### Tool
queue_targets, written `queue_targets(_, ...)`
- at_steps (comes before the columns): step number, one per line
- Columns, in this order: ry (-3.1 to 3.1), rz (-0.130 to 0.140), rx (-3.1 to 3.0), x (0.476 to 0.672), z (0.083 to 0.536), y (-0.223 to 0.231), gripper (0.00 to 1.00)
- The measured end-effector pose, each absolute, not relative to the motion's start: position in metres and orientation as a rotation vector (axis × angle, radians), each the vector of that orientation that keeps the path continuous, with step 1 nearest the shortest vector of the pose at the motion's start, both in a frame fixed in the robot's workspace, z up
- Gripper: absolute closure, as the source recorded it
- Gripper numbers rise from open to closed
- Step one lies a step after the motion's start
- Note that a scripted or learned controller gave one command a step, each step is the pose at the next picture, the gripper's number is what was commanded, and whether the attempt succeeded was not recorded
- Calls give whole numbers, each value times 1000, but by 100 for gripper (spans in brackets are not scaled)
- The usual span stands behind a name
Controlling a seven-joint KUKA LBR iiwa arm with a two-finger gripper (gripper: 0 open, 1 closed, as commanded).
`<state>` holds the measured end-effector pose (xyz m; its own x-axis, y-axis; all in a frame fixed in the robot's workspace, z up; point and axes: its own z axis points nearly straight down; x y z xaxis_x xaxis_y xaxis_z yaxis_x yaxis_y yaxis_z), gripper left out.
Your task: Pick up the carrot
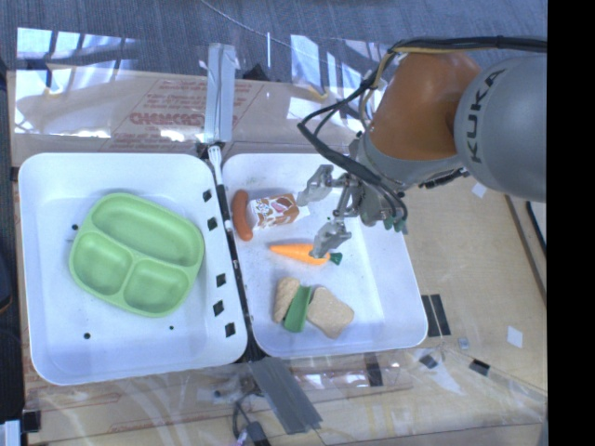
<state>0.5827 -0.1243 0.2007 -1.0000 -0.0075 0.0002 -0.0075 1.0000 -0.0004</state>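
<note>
Grey arm [507,124], orange band, black cables, dark "KUKA" lettering, metal gripper [323,214]

Orange carrot [299,253] — green plate [136,253] — white bins [56,342]

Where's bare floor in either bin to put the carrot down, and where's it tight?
Free: the left bin floor around the green plate, widest along its near edge, and the right bin's far strip. Crowded: mid right bin, where the hot dog, packet, carrot, hand and sandwich cluster.
</note>
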Motion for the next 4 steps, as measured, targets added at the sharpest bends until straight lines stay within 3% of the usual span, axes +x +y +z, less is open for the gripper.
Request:
queue_targets(1,-3141,0,-33,571,91,-121,0)
queue_targets(2,-3144,0,-18,573,102,-118,100)
queue_targets(3,-3151,-1,4,600,197,-50,100)
queue_targets(4,-3128,0,343,644,229,-1,100)
